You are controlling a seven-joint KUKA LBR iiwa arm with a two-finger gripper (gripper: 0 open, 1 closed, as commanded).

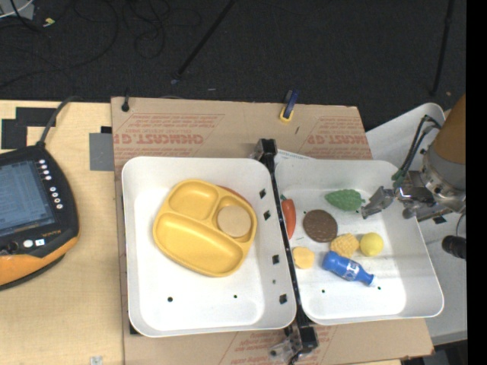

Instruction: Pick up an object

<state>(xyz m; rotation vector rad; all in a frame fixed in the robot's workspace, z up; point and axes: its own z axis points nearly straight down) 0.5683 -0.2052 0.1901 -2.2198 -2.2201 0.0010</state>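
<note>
Nothing has yet been lifted. The grey two-finger end effector [378, 201] is seen released at the frame's right, over the right white bin [411, 299], just beside the green leafy toy [344, 199].

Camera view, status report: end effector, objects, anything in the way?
End effector over right bin, nothing held. Nearest: green piece, yellow ball, both loose. Brown disc, blue bottle crowd them.
</note>
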